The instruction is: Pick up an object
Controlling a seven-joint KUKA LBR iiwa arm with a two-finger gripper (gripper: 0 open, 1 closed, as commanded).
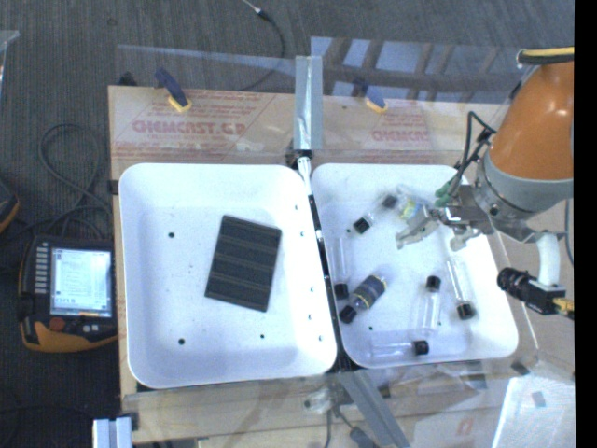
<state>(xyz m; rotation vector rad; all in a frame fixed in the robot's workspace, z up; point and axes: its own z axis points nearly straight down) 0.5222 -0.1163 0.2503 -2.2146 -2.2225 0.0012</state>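
Two white bins [140, 278]: clear black-capped vials [429, 299] in the right one, end effector [431, 224] grip unclear.

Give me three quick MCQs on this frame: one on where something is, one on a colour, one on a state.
1. Where does the dark ribbed slab lie?
A. in the left bin
B. in the right bin
C. on the bench outside the bins

2. What colour is the band above the arm's wrist?
A. blue
B. orange
C. green

3. How does the slab sit in its bin?
A. standing on edge against a wall
B. flat on the floor, turned slightly askew
C. hanging over the rim

Answers:
1. A, it lies near the middle of the left bin, while the small clear vials with dark caps are in the right bin.
2. B, the bulge above the grey wrist is plainly orange.
3. B, its whole top face shows, with edges tilted against the bin walls.
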